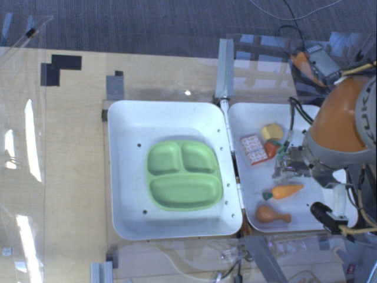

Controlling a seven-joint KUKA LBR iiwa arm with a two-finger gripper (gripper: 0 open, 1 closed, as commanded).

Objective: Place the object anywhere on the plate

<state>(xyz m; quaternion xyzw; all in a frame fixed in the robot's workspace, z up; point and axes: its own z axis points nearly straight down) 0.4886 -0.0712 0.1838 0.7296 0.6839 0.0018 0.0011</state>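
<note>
- The grey arm with its orange band reaches in from the right, wrist bent downward.
- The claw (287, 163) points down, low.

Plate (183, 175) pale green; bins (126, 158) white; carrot (285, 191) orange; card (254, 149) red-checked on white; block (271, 131) yellow; drumstick (271, 215) tan

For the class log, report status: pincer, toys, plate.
Pincer over right bin, above toy carrot. Green plate in left bin, bare. Nothing in the way.
</note>
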